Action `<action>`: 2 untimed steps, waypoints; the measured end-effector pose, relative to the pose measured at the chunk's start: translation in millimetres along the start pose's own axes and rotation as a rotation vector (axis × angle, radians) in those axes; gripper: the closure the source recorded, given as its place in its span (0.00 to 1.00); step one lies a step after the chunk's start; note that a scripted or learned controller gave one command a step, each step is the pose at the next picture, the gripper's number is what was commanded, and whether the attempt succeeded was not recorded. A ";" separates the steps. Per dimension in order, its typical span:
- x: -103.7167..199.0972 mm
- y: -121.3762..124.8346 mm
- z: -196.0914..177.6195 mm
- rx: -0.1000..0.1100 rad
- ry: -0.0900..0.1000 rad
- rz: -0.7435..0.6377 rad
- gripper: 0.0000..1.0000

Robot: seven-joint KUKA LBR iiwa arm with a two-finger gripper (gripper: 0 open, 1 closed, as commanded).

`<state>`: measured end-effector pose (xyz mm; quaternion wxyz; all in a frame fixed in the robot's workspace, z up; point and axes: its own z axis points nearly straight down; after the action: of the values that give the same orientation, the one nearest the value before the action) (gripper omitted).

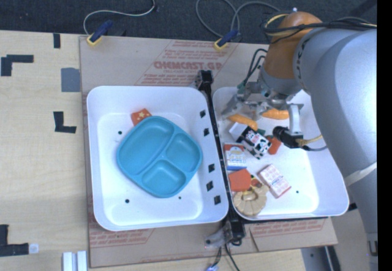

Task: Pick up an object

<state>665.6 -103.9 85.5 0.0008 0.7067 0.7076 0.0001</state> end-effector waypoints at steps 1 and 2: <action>-3.2 -8.1 -0.3 -0.001 -0.001 -0.001 0.00; -7.3 -10.7 -0.4 -0.001 0.000 -0.001 0.00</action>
<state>654.9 -111.2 85.9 0.0014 0.7063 0.7079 0.0004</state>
